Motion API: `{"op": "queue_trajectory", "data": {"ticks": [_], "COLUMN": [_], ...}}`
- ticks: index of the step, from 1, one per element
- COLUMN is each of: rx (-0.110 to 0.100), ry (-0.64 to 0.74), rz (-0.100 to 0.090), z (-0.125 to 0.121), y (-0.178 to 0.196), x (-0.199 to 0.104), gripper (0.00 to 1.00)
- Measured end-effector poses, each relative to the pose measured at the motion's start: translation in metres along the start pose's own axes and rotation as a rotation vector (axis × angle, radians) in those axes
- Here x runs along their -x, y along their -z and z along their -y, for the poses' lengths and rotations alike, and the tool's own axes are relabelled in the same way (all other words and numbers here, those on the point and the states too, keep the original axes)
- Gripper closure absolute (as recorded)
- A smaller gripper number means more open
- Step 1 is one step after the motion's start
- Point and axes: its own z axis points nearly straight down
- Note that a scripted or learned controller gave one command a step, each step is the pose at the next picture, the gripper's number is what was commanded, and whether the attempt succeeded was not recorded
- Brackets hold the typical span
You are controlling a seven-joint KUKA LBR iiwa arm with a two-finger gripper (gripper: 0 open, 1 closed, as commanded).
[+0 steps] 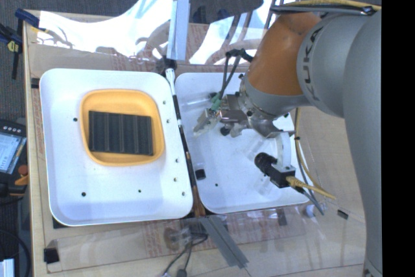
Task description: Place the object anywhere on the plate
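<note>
KUKA-lettered arm [324, 55], yellow plate [121, 128]

The arm [337, 61] bears part of "KUKA".

Left bin [58, 139]: yellow plate [121, 127] sits near its middle, with a dark ribbed insert [122, 132] on top; white floor shows on all sides of the plate, widest toward the near edge. Right bin [227, 194]: arm [324, 55] and gripper [214, 115] crowd the far half; near-left floor is open. A small dark piece [200, 173] lies by the raised divider rims [181, 139] between the bins.
</note>
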Motion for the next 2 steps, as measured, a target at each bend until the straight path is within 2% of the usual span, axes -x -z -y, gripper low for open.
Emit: {"op": "queue_trajectory", "data": {"ticks": [1,2], "rx": [-0.001,0.003], "ry": [0.170,0.306], "rz": [0.000,0.001], "z": [-0.007,-0.079], "y": [-0.035,-0.034], "x": [-0.071,-0.056], "gripper": [0.00,0.00]}}
